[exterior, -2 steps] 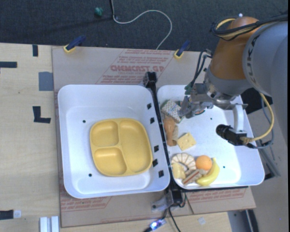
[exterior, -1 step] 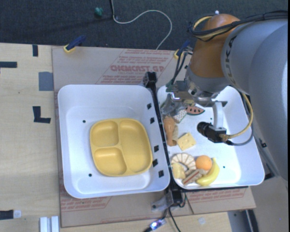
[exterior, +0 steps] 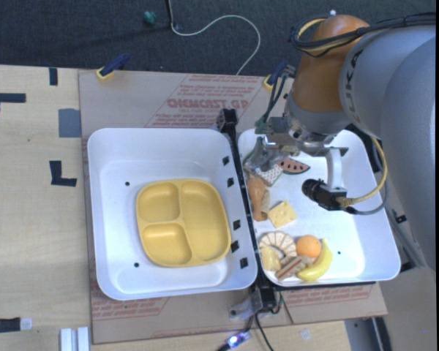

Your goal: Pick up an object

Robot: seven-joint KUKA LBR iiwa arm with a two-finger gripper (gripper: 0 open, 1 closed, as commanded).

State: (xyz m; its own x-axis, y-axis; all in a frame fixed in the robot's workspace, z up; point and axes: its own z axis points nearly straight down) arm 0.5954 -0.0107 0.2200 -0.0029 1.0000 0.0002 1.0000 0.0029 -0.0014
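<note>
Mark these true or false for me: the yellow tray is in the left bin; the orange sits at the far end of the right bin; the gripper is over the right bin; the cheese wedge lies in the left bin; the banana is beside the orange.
1. The yellow tray is in the left bin. True.
2. The orange sits at the far end of the right bin. False: it is at the near end.
3. The gripper is over the right bin. True.
4. The cheese wedge lies in the left bin. False: it lies in the right bin.
5. The banana is beside the orange. True.
</note>
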